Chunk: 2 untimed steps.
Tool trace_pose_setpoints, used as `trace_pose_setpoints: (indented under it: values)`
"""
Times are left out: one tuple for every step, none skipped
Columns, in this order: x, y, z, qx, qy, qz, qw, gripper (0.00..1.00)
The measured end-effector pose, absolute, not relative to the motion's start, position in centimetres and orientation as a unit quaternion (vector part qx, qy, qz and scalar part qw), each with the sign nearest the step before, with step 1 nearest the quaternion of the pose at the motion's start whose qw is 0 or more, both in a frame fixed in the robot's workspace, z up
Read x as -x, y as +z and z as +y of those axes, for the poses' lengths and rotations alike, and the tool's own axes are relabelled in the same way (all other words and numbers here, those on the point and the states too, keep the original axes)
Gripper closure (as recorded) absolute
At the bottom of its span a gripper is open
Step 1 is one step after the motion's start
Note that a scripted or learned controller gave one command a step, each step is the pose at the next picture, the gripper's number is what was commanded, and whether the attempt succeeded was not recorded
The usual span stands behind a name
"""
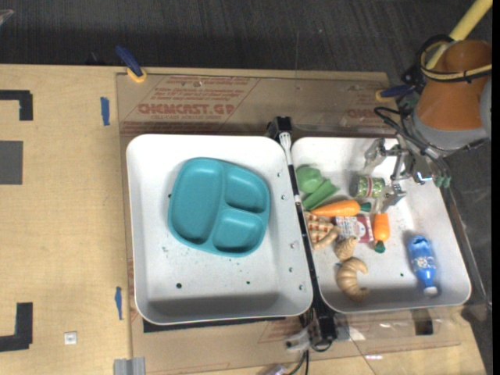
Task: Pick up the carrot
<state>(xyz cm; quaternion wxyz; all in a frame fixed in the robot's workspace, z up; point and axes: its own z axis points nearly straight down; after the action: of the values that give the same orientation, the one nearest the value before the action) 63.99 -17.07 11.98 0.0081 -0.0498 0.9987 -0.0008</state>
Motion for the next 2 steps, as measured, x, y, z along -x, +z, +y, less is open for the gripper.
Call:
trace_pose_setpoints:
  values:
    - [-61.1, 10.5, -16.5, 0.039, -0.0013, 0.999, 0.010, 0.00]
    - [-56.1, 9.0, -15.5, 0.168, -0.0023, 0.986, 0.007, 0.00]
